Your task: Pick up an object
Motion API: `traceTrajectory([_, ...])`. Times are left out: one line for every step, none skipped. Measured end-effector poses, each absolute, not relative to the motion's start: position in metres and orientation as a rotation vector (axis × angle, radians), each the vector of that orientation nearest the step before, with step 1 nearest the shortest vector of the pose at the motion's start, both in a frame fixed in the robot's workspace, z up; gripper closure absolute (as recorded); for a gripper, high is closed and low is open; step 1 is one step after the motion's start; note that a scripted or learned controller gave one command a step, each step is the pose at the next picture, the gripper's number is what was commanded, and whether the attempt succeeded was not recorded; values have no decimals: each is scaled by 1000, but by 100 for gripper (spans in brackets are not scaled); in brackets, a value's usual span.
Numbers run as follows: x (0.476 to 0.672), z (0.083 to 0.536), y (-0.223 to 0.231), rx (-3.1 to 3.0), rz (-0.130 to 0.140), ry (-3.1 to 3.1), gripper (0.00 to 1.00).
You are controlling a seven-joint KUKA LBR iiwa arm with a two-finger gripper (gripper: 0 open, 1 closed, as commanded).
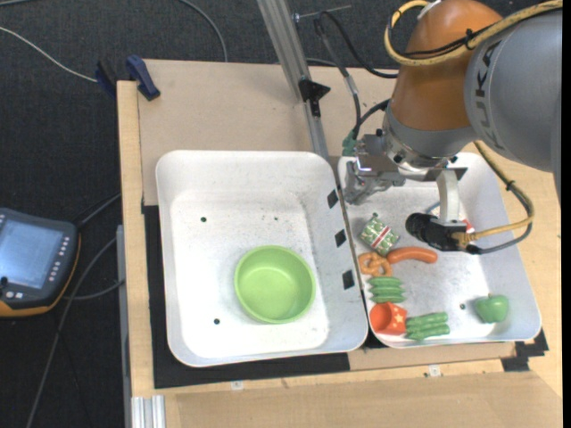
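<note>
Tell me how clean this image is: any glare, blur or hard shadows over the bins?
Camera view: even, soft lighting; the left bin reads bright white, not blown out. The green bowl is sharp with faint shading inside. The arm shows a soft highlight on its orange band, and it throws a mild shadow on the right bin. Small items are slightly soft.

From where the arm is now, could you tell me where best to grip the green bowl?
Probably the green bowl by its rim, coming straight down with one finger inside and one outside. It sits upright and alone in the left bin, so any rim section looks reachable.
</note>
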State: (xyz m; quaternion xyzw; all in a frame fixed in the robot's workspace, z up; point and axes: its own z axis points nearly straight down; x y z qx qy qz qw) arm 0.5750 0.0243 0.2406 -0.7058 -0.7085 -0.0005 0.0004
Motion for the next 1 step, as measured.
traceTrajectory([549,229,70,-2216,-1,-2225,100])
